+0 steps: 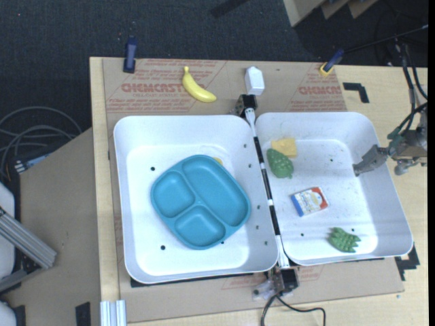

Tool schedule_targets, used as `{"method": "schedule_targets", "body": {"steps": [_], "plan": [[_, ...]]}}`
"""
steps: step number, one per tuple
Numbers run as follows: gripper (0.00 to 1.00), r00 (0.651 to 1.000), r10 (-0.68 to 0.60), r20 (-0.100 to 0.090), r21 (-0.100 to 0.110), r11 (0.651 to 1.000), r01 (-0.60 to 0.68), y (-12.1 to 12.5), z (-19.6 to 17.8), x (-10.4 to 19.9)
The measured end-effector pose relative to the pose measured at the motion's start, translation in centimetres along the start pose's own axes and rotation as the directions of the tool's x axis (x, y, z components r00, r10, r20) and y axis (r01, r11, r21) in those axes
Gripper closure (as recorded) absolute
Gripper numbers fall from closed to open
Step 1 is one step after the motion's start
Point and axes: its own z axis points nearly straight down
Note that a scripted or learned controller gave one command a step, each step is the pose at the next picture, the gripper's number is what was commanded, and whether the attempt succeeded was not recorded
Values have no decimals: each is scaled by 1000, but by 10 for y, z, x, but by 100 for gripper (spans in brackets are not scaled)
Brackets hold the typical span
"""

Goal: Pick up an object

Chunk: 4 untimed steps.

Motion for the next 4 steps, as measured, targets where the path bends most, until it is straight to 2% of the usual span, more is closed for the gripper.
{"method": "schedule_targets", "body": {"steps": [1,2,3,4], "plan": [[0,1000,-2,-2,3,1000,2,18,63,65],[0,1000,0,-1,0,1000,0,20,163,80],[100,1000,1,1,-2,1000,-1,21,153,80],[100,1000,-3,-1,-3,1000,3,28,62,155]]}}
